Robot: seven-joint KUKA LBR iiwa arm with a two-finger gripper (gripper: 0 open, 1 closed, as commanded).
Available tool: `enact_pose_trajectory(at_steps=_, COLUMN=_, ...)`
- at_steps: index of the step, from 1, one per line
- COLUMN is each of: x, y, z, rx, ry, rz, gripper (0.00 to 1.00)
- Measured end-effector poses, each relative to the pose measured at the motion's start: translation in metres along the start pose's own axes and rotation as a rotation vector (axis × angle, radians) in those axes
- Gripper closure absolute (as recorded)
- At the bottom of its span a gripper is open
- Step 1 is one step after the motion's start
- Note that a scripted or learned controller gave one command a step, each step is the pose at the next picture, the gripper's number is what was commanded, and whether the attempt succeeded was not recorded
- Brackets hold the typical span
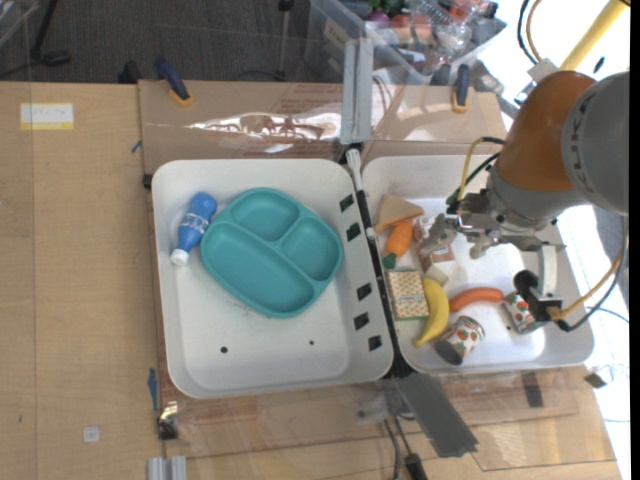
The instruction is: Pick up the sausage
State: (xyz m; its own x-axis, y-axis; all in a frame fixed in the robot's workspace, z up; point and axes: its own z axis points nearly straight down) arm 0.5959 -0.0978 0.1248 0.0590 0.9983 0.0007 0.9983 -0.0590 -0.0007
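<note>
The sausage [476, 296] I'm after is a thin orange-red link, lying flat and nearly level in the right bin [570, 343], just beside the banana [434, 313].

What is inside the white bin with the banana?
The right bin holds a banana, sausage, carrot, cracker and patterned cup. The arm covers its far corner.
</note>
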Motion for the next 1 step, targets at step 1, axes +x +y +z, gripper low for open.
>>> enact_pose_trajectory(at_steps=1, x=-0.002, y=-0.0495, z=0.0336, rx=-0.016, ry=-0.002, rz=0.019, gripper=0.0)
